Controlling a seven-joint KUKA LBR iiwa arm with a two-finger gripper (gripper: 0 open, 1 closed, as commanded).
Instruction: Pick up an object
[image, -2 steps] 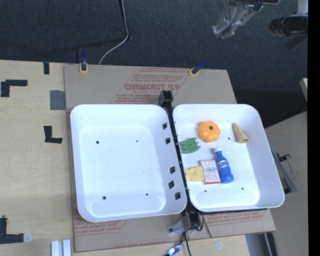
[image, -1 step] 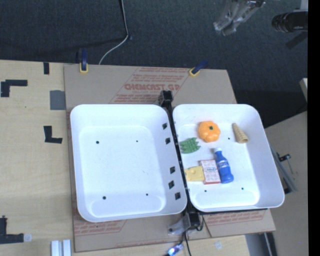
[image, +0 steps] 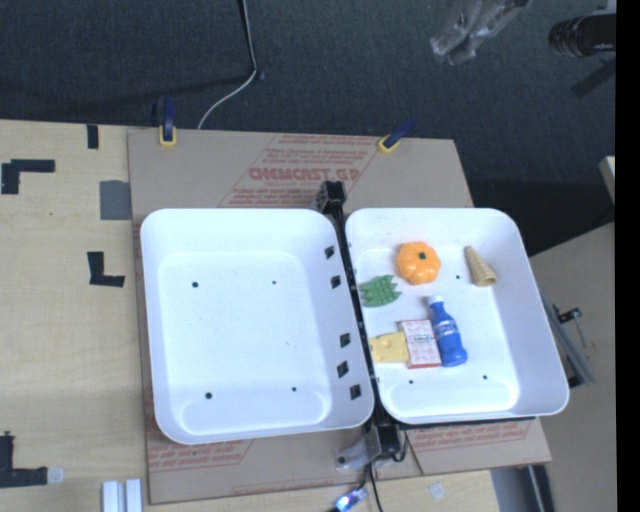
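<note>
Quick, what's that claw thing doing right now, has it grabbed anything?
Gripper: blurred at the top of the camera view, above the dark floor beyond the bins; open or closed cannot be told, and nothing is seen between its fingers.

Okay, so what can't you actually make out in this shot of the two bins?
- Tool, camera view: motion-blurred near the top edge, so its state is unreadable.
- Small box in the right bin: label print too small to read.
- Yellow piece: partly under the box, shape unclear.
- Green item: too small to identify.
</note>
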